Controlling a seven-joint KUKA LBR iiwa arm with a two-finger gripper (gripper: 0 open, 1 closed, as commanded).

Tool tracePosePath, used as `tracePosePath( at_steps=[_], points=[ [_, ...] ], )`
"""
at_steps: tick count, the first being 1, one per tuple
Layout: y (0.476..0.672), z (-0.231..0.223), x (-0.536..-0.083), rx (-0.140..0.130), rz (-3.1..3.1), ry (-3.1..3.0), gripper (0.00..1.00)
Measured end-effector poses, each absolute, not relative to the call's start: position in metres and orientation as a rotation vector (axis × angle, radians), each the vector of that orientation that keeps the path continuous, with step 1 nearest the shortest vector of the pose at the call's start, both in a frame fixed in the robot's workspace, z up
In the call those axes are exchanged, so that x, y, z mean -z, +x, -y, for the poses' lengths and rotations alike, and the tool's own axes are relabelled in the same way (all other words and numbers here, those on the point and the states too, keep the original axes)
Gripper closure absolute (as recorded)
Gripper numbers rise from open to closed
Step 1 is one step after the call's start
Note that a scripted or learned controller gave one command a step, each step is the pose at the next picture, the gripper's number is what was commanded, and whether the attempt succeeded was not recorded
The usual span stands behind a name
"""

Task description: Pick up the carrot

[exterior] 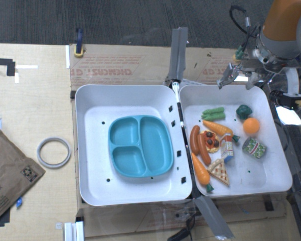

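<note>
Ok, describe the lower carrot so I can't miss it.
Start at the right bin and go to its bottom-left corner in the view. The carrot lies there, below the red sausage and left of the pizza slice. Unlike the other carrot, which lies crosswise under the green beans, its green stub points at the bin's bottom edge.

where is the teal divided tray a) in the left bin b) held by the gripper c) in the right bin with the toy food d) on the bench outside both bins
a, the teal tray lies flat in the middle of the left bin, while the toy food, the carrot included, sits in the right bin.
</note>
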State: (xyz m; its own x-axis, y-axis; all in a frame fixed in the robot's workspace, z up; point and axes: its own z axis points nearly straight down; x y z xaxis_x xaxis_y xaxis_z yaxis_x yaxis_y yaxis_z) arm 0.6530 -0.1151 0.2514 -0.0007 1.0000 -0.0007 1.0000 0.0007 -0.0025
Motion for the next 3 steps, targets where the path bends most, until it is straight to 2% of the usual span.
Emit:
tracePosePath(
  at_steps=[1,2,3],
  points=[
    [0.611,0.154,-0.097,-0.003,2.124,-2.313,0.0],
    [0.587,0.112,-0.091,-0.004,1.9,-2.499,0.0],
    [0.55,0.163,-0.091,-0.005,1.517,-2.748,0.0]
  ],
)
